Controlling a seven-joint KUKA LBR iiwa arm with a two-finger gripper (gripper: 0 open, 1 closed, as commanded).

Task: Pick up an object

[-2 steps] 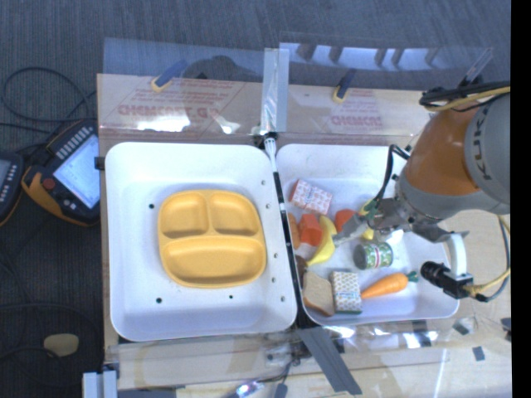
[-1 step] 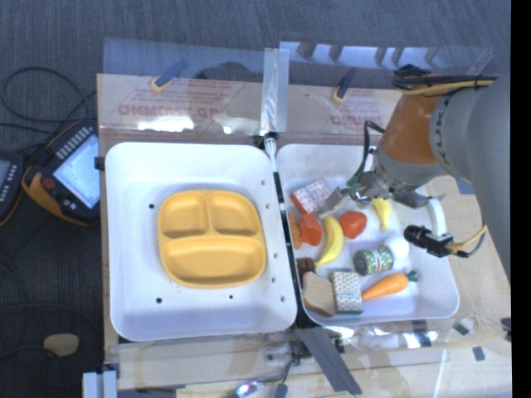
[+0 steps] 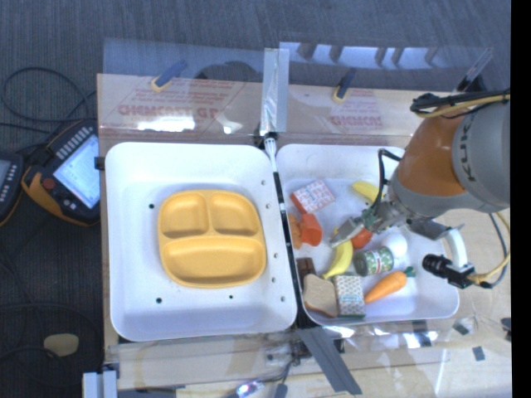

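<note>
The right bin [image 3: 431, 309] holds several toy foods. Among them are a red-and-white box [image 3: 313, 196], a red-orange piece [image 3: 309, 230], a banana [image 3: 338, 259], a green can [image 3: 375, 261], a carrot [image 3: 387, 285], a bread slice [image 3: 319, 297] and a checkered box [image 3: 349, 294]. My gripper [image 3: 355, 227] reaches in from the right and sits low in the middle of this bin, just above the banana and beside a small red piece [image 3: 362, 240]. The view does not show anything held in it.
The left bin [image 3: 124, 305] carries a yellow divided plate [image 3: 212, 236]. A yellow piece [image 3: 364, 191] lies at the back of the right bin. The arm's orange band [image 3: 431, 160] hangs over the right bin's far right corner. A handheld pendant [image 3: 70, 172] lies left of the bench.
</note>
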